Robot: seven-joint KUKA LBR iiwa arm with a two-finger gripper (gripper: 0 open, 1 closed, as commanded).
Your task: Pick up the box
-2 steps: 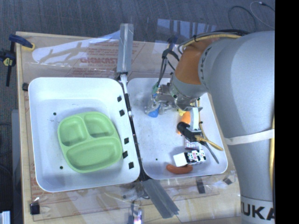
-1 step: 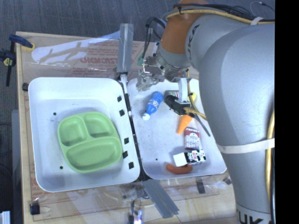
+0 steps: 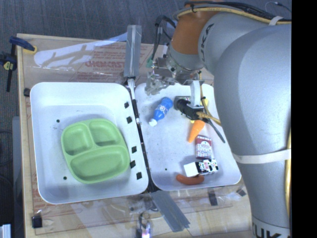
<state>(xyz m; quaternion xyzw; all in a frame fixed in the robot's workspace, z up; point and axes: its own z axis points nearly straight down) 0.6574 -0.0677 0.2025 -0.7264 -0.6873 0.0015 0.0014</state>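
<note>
The small red rectangular cardboard box (image 3: 203,147) lies untouched at the near right of the right white bin (image 3: 168,148), while the gripper (image 3: 157,83), grip state unclear, hovers far-left, holding nothing visible.

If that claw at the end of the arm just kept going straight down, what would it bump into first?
Probably the bare white floor at the far corner of the right bin, as the gripper hangs over it. The blue bottle lies just beside that line, so depth makes a graze possible. The box is well off it.
</note>
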